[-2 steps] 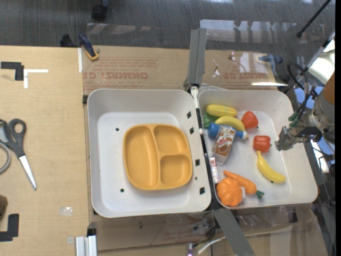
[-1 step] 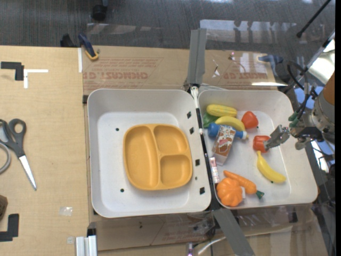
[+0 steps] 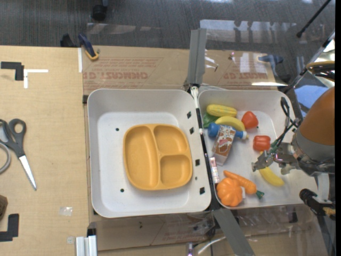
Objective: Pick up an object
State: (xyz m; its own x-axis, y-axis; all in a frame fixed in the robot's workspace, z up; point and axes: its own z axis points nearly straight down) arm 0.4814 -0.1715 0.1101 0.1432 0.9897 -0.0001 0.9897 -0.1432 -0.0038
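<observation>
The right bin [image 3: 287,196] holds several toy foods: a yellow corn cob [image 3: 221,110], a banana [image 3: 230,122], a red pepper [image 3: 249,120], a small red piece [image 3: 261,142], a printed packet [image 3: 225,141], a carrot [image 3: 242,180] and an orange pumpkin [image 3: 230,192]. A second small yellow banana [image 3: 273,177] lies near the bin's right side. My gripper [image 3: 275,164] hangs low just above and behind this banana, open. Nothing shows between its fingers.
The left bin [image 3: 101,143] carries a yellow divided plate [image 3: 158,156]. Scissors [image 3: 18,148] lie on the bench at far left. A blue piece [image 3: 214,130] and a green one [image 3: 206,120] sit by the divider between the bins.
</observation>
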